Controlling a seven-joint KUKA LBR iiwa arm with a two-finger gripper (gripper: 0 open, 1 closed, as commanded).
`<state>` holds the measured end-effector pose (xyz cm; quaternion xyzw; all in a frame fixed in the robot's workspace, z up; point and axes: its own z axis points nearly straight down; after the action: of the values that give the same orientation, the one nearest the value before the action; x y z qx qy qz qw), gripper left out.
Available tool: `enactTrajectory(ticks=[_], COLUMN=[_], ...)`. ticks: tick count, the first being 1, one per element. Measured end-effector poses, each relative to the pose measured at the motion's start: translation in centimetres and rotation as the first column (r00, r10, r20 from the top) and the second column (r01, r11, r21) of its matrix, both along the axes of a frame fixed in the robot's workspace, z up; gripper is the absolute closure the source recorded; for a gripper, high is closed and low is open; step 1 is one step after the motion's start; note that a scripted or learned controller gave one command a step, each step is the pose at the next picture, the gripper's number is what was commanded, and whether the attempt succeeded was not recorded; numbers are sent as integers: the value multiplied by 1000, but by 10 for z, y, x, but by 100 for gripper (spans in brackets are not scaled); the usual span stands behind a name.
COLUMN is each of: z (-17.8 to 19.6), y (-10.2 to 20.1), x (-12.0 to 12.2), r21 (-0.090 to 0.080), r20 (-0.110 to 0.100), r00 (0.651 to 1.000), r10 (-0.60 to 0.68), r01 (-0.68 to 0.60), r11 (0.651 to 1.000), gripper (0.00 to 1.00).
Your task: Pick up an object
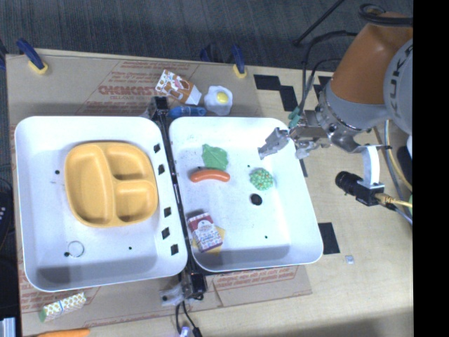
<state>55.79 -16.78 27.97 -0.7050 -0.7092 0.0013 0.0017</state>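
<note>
Nothing is lifted yet: the gripper (pixel 272 143) hangs over the right bin (pixel 298 241) at its upper right edge, and whether it is clenched I cannot tell. Nearest it lies the green ball (pixel 262 179); the orange sausage (pixel 209 176), green leaf (pixel 215 155) and red packet (pixel 204 232) lie farther left, nothing blocking

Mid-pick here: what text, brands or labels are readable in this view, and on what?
"CHEMCAST", faint red print, partly readable, on the cardboard sheet behind the left bin.
"KU", part of a brand name cut off at the edge, on the arm.
Red packet in the right bin: label too small to read.
Printed packet behind the bins: blurred, unreadable.
</note>
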Motion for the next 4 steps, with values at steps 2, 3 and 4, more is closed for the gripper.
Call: enactTrajectory(ticks=[2,3,4], z=[-189,-178,-178], y=[75,74,74], x=[92,92,92], r21=[1,0,0], r20=[0,-1,-2], r00=[997,998,998], r10=[-71,-68,-67], r01=[71,68,67], r11=[997,998,998], gripper=[0,100,0])
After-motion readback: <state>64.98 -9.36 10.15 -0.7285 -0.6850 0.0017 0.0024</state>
